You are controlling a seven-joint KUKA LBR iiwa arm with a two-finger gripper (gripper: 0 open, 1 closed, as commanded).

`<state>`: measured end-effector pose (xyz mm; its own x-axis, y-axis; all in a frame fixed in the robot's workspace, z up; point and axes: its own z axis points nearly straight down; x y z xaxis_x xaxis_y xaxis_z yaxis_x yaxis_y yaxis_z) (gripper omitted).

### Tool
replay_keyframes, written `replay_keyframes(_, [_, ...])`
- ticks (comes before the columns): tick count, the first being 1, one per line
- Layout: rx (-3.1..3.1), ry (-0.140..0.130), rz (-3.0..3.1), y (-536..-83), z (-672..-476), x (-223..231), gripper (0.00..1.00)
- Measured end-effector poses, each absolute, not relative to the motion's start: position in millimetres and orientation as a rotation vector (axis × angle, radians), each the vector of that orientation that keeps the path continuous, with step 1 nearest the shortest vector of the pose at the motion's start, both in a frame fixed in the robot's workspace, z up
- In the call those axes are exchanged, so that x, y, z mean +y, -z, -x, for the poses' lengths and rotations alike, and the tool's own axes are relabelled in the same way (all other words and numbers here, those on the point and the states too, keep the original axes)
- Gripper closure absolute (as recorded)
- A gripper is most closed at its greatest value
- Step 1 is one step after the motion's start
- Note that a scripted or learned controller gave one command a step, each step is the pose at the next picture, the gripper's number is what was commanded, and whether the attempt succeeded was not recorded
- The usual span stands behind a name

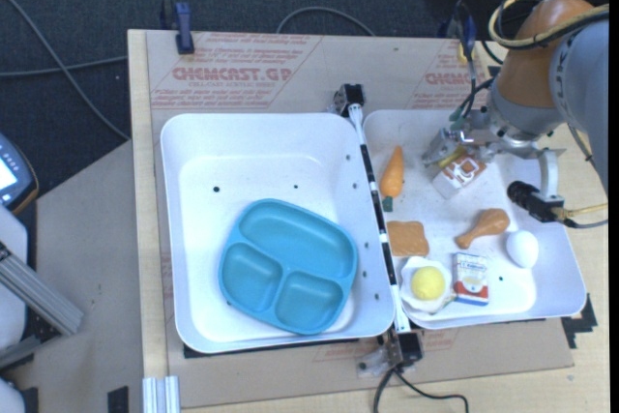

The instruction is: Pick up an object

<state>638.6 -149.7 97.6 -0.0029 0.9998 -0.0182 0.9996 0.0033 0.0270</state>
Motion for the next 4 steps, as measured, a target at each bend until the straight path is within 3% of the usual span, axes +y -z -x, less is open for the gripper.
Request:
replay_keyframes(1, [2.204, -0.017, -2.2, -98.6, -617.8, -155.9, 0.0])
replay_keyframes(2, [2.218, 0.003, -2.226, -86.0, -557.3, -181.3, 0.0])
replay_keyframes(3, [2.232, 0.051, -2.246, -83.4, -616.0, -127.7, 0.0])
replay_keyframes(4, [2.22, 0.019, -2.235, -82.1, -663.8, -133.9, 0.0])
